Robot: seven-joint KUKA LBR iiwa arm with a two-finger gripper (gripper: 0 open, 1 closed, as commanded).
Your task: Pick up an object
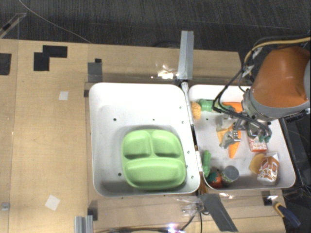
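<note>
Over the right bin [286, 181], the claw [243, 130] is hanging low among a crowded litter of small objects, probably because pickable items are gathered there; whether it is open or gripping anything cannot be told. An orange carrot-like piece [233, 149] is lying just beneath it. The green tray [154, 158] is sitting alone in the left bin [112, 106].

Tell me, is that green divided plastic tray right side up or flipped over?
Right side up: the green divided plastic tray shows three hollow compartments facing upward in the left white bin.

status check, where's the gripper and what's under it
Gripper low over right bin, amid small items. Orange piece beside it, nothing seen held. Green tray in left bin.
</note>
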